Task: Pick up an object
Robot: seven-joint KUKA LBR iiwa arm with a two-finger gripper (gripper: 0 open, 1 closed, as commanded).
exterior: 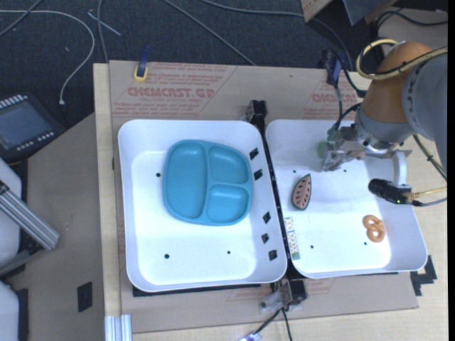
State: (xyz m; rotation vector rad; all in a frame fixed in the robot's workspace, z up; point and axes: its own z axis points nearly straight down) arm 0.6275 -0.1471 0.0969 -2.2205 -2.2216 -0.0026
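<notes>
In the right bin (398,260) lie a slice-shaped toy with a pink face and dark seeds (302,191) near the left side and a small tan pretzel (374,228) toward the right. My gripper (333,157) hangs low over the bin's far part, above and to the right of the slice. A small green thing (323,148) shows at the gripper's left side; whether it is held I cannot tell. The left bin (142,240) holds a blue divided plate (207,182).
A row of black clips (264,219) runs along the wall between the two bins. A printed strip (291,237) lies at the right bin's left edge. Cardboard (192,84) lies under both bins, and cables cross the dark floor beyond.
</notes>
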